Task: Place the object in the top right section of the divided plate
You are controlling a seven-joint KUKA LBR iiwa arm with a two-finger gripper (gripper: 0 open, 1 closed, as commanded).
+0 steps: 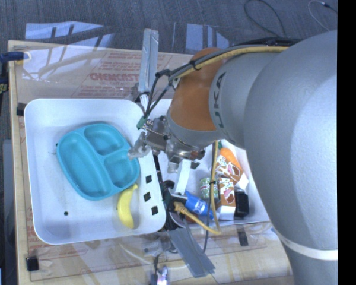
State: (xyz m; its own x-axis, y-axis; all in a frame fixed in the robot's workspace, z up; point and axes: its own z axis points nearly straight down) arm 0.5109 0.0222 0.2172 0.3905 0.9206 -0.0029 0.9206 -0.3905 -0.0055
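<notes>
We see the arm (273, 117) reaching in from the right, its orange band (193, 105) above the wrist, and the tool (137, 150) hanging over the inner wall of the left bin (41, 177). The tool's tip sits at the right edge of the plate (98, 160). We cannot tell how the tool stands or whether it has hold of anything, since the wrist and cables hide most of it.

The blue divided plate lies just to the left of the tool, flat on the bin floor, its three sections bare. A banana (126, 208) lies below the tool and a little to its left, just beside the plate's lower rim, on the bin floor and outside the plate.

To the right of the tool and lower, in the right bin (255, 215), lie a carton (225, 180), a blue thing (197, 205) and a dark thing (241, 203), close together and partly hidden by the arm. Both bins sit on the worktop (77, 70).
</notes>
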